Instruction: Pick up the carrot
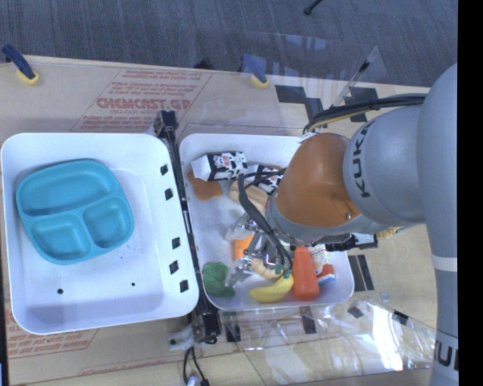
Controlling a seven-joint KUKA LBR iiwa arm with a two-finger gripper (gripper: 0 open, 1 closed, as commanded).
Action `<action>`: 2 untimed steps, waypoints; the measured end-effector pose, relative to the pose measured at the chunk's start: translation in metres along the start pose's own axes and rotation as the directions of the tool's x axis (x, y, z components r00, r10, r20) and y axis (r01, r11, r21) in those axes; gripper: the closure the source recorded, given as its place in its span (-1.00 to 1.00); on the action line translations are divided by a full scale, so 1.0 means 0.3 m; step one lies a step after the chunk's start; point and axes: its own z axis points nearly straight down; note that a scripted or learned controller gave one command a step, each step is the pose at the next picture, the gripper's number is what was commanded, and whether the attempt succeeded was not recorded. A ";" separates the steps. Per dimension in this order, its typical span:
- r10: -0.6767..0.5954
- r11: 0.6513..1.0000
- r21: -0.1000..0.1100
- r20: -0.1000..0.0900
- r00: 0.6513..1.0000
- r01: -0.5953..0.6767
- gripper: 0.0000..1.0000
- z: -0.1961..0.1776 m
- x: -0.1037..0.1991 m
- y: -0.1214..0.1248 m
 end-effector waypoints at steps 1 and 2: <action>-0.010 1.000 -0.002 0.002 1.000 0.010 1.00 -0.035 -0.005 0.009; 0.263 0.965 -0.003 0.003 0.965 -0.263 1.00 -0.336 0.129 0.203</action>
